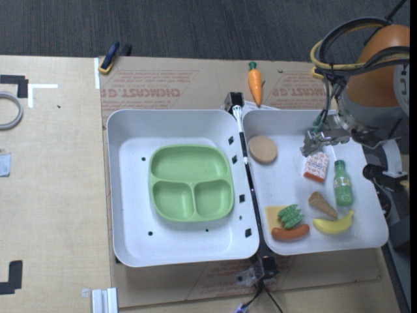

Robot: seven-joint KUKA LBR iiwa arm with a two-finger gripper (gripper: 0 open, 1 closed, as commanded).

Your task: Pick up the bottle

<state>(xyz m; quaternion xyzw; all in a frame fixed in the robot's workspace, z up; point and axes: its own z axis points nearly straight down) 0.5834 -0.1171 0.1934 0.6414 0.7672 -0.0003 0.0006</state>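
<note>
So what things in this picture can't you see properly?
- Gripper, camera view: too small and dark to show how it stands.
- Bottle: label too small to read.
- Red-and-white packet: print too blurry, top edge tucked under the gripper.
- Arm: cut off by the right edge.
- Sausage: partly covered by the green vegetable.
</note>
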